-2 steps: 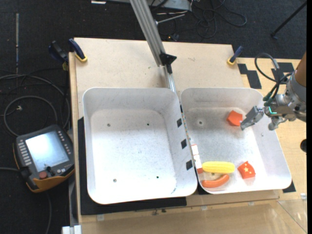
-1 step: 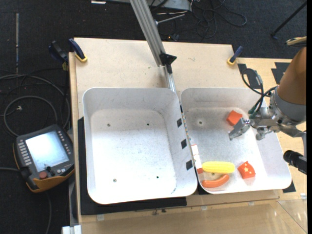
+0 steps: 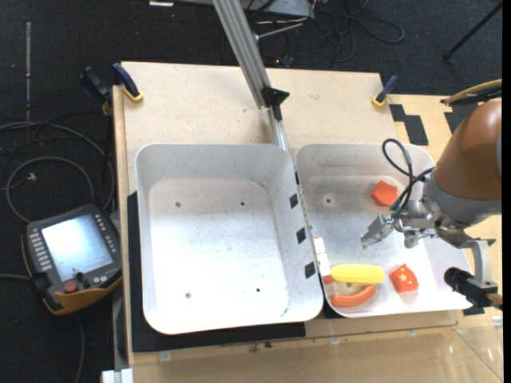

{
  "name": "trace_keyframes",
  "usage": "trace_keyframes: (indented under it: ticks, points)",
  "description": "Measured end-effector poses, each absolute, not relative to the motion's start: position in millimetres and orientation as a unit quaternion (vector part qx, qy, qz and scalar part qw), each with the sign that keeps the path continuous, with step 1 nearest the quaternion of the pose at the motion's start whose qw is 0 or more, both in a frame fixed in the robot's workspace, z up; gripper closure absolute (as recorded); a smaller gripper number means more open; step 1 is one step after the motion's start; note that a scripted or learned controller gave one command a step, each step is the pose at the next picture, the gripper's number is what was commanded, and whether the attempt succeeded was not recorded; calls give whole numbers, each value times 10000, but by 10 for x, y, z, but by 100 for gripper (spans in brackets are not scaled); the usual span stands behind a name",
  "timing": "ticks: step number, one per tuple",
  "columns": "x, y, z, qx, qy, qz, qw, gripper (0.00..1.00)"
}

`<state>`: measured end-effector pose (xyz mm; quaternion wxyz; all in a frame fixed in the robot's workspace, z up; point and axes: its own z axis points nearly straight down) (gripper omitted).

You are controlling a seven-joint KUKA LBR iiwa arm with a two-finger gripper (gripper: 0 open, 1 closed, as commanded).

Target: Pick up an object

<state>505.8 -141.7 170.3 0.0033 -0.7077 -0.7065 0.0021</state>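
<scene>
Gripper point(image 3: 375, 234) is hanging over the right bin point(image 3: 339, 164) with its jaws apart and empty, orange block point(image 3: 385, 192) behind, corn point(image 3: 357, 274) nearer.

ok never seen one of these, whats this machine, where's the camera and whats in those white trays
It is a robot arm, grey with an orange band, reaching in from the right. At its tip is a gripper for picking things up. One fixed camera looks down on the bench at a slant. Two shallow white bins sit side by side. The right bin holds an orange block, a yellow corn cob, a carrot-like piece and a red block. The gripper hangs over the right bin, holding nothing I can see. A control pad lies on the floor at left.
</scene>
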Motion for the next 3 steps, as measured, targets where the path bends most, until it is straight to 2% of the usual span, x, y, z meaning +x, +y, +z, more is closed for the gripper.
trace_keyframes:
  ticks: [1,2,3]
  points:
    - [5026,-1512,1194,-7079,-7063,16,23,0]
    - [5043,-1510,1323,-7078,-7064,-1,-1,100]
    - [5089,-1517,1954,-7060,-7082,-16,-32,100]
